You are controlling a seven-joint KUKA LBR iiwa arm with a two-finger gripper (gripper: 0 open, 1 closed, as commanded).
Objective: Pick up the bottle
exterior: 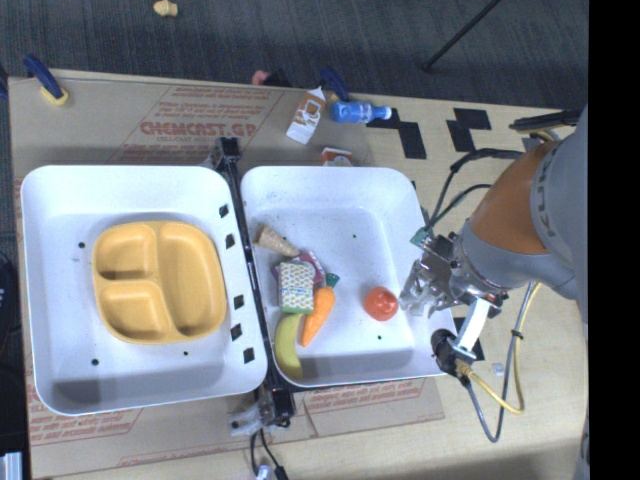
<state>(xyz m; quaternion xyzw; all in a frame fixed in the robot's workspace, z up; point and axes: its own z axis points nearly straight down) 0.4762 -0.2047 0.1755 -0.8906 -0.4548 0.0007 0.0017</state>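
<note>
Seen from the camera view: two shallow, glossy white plastic bins with rounded corners, side by side on a tabletop (520,438) covered in printed cardboard. Taking the right bin (400,193) as landmark: small blue bottle (358,113), lying on its side, outside and beyond the far rim, on the cardboard near a torn paper carton (306,115). Inside the right bin, clustered toward its left wall: a tan cone (274,238), a checkered green packet (296,286), a tapered orange carrot (319,313), a curved yellow banana (287,345); nearer its right wall, a round red tomato (380,304). To the left, the other bin (40,208), carrying a yellow three-compartment tray (158,280), smooth and matte. End effector (428,286) at the right bin's right rim, close to the tomato, well apart from the bottle; cannot tell its finger state. Trailing yellow cable (500,400) outside that rim.
</note>
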